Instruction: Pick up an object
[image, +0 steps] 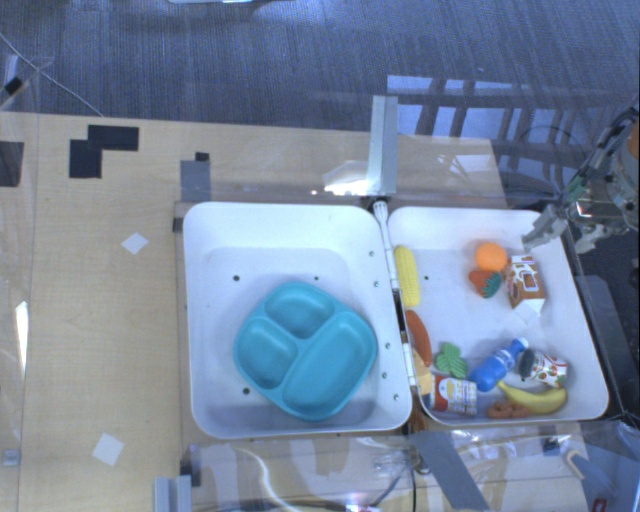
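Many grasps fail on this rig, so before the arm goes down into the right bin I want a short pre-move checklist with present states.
1. Gripper above the right bin's far right corner: ok.
2. Nothing between its fingers: ok.
3. Finger opening: cannot tell.
4. Small carton nearest, with room around it except the orange at its left: ok.
5. Bottle, banana crowded together: not ok.
6. Blue plate lies in the left bin, out of the way: ok.

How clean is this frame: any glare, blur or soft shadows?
Camera view: bright glare patch on the bench behind the left bin; soft shadow under the blue divided plate; end effector small and slightly blurred at the right bin's far corner.
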